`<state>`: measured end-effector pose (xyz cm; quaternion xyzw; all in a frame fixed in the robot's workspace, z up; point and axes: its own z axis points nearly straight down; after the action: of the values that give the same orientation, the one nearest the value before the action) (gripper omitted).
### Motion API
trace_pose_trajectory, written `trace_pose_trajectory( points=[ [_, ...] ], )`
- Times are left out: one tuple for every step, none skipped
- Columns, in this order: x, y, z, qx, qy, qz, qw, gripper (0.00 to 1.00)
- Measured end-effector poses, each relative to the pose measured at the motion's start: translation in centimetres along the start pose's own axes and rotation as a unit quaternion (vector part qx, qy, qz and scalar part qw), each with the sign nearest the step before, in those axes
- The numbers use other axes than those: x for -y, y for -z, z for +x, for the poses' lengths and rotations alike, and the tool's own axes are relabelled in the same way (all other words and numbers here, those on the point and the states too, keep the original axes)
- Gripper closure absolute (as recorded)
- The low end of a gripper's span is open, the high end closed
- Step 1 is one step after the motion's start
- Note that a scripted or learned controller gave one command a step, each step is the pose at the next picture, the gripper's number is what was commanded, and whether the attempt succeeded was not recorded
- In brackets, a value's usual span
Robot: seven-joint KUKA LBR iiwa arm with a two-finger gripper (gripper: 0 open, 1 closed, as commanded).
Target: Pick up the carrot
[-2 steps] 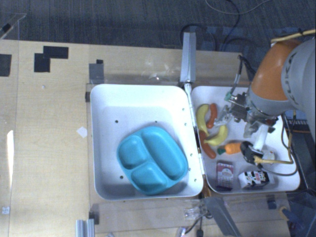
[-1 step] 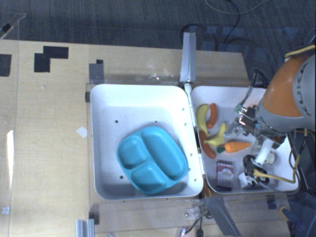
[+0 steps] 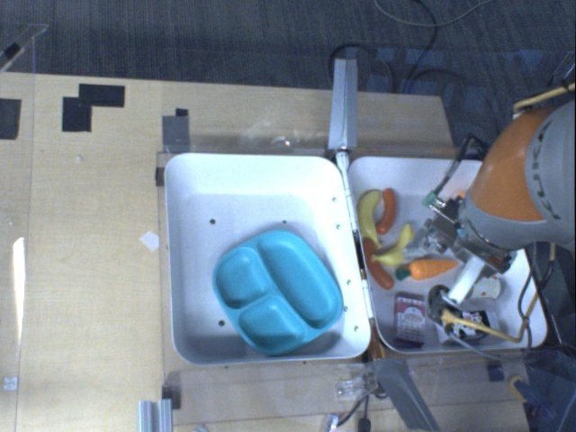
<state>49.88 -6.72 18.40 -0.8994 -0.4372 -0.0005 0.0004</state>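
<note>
The carrot point(image 3: 436, 267), orange with a green stub at its left end, lies on its side in the middle of the right white bin point(image 3: 409, 171). My gripper point(image 3: 440, 245) reaches in from the right and hangs directly over the carrot, at or just above its upper side. The grey wrist with its orange band point(image 3: 504, 183) covers the bin's right part. From this angle I cannot tell whether the carrot is touched.
Left of the carrot lie two yellow bananas point(image 3: 368, 214), a red-orange sausage point(image 3: 387, 210) and another reddish piece point(image 3: 380, 274). A small dark red box point(image 3: 409, 318) sits near the bin's front. The left bin point(image 3: 252, 174) holds a blue divided plate point(image 3: 279, 291).
</note>
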Motion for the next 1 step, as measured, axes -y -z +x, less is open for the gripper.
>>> trace_pose_trajectory(
  points=[
    [5.01, 14.85, 4.69, -0.001, -0.004, -0.003, 1.0000, 0.00]
  ],
)
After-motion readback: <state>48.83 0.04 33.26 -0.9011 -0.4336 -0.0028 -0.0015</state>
